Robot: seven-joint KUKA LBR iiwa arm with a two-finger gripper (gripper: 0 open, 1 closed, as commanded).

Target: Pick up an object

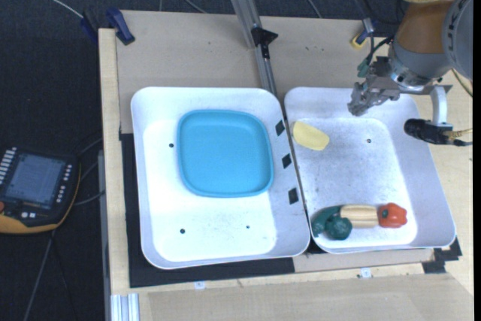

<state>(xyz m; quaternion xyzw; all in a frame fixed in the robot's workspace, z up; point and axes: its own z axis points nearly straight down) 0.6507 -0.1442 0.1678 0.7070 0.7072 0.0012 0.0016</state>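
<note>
We look from one fixed camera high above the bench (225,34), tilted down at a slant, far enough to take in both white bins (150,162) side by side, the bench's edges, dark floor beyond its left edge.

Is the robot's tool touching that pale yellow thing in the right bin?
Apart. The camera view shows the tool near the right bin's far edge, with bare white floor between it and the yellow piece.

We see a pale yellow piece (310,136) lying flat near the right bin's upper left; a green lump (332,225), a tan stick (358,216) and a red piece (391,215) lie in a row touching along its lower edge.
</note>
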